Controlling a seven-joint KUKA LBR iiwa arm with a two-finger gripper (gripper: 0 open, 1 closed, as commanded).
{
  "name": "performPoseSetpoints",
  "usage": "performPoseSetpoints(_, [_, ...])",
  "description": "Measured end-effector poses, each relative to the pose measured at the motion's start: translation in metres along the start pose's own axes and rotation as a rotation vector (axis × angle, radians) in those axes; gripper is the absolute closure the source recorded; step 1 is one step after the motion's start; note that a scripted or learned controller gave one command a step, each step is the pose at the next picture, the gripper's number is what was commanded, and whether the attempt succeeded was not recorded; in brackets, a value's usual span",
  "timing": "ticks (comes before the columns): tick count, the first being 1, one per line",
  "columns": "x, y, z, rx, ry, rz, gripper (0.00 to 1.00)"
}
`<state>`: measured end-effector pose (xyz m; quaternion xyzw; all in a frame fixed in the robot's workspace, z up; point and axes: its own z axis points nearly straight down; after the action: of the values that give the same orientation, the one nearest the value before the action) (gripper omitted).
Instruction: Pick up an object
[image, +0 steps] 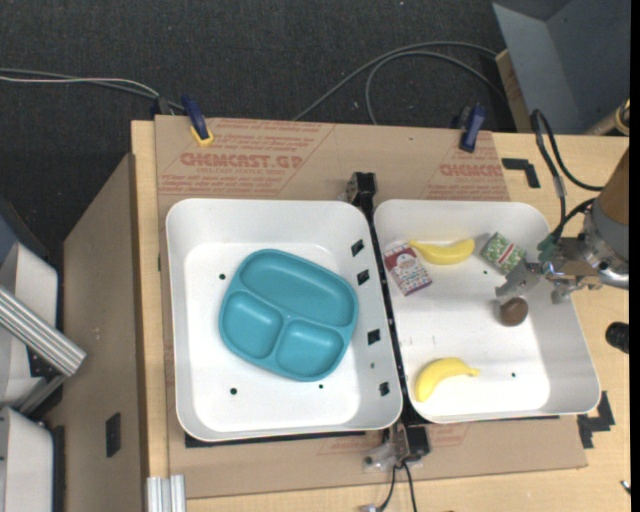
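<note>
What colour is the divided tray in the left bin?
Teal blue, seen plainly in the camera view: the divided tray.

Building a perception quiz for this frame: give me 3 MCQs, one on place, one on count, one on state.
1. Where does the blue divided plate lie?
A. In the left bin
B. In the right bin
C. On the cardboard outside the bins

2. How many bananas are in the right bin?
A. One
B. Two
C. Three

3. How does the red-and-white packet stand to the upper banana?
A. Stacked on top of it
B. In the other bin from it
C. Beside it, on its left

Answers:
1. A: the blue divided plate lies on the floor of the left bin.
2. B: the upper banana lies near the far wall of the right bin, and the lower banana near the front.
3. C: the red-and-white packet lies flat just left of the upper banana, in the same bin.
</note>
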<state>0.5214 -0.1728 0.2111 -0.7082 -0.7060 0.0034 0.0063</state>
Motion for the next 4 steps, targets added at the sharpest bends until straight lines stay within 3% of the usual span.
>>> performPoseSetpoints(1, [0.0, 0.003, -0.006, -0.012, -0.003, -0.003, 0.0])
performPoseSetpoints(3, [0.003, 0.0, 0.119, -0.006, 0.0, -0.002, 0.0])
performPoseSetpoints(4, [0.004, 0.0, 0.127, -0.01, -0.001, -0.003, 0.0])
